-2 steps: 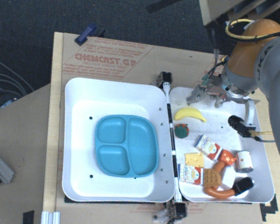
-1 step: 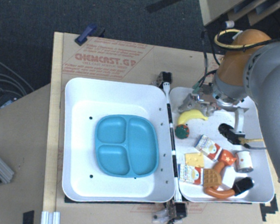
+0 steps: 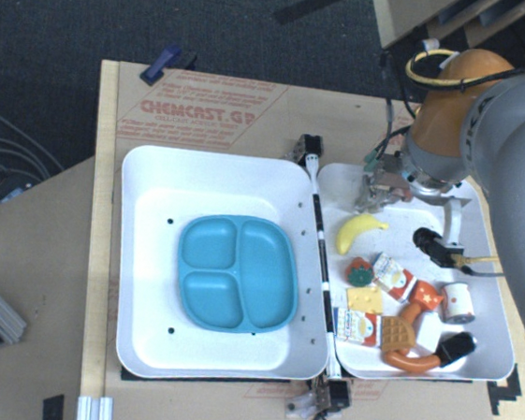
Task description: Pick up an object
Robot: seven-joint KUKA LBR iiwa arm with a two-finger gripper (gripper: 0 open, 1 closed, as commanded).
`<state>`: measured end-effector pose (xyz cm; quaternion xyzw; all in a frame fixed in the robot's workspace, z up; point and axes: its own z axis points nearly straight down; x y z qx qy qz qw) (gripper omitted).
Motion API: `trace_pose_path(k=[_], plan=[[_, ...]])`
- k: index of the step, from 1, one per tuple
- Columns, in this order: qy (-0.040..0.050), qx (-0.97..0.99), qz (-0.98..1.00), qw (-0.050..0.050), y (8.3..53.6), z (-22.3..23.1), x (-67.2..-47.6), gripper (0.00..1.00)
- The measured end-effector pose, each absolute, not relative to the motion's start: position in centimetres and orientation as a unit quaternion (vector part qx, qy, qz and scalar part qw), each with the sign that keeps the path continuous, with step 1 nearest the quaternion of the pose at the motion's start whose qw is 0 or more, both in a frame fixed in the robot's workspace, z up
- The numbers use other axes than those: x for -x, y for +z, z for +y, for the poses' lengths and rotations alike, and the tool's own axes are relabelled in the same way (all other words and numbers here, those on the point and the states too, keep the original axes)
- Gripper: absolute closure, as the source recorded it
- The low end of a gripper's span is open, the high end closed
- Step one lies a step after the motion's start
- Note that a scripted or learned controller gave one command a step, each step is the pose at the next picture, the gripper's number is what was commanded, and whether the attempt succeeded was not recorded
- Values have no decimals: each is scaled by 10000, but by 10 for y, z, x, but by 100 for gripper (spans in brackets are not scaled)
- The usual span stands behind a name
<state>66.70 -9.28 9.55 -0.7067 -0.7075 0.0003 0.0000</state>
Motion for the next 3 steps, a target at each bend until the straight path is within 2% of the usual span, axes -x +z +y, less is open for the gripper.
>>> trace_pose_path(k=[1,2,3], plan=[[5,7067,-7075,2,95,-93,-667,0],[5,7074,-7068,10,84,-100,-622,0],[-4,7076,-7066,5,95,-100,-623,100]])
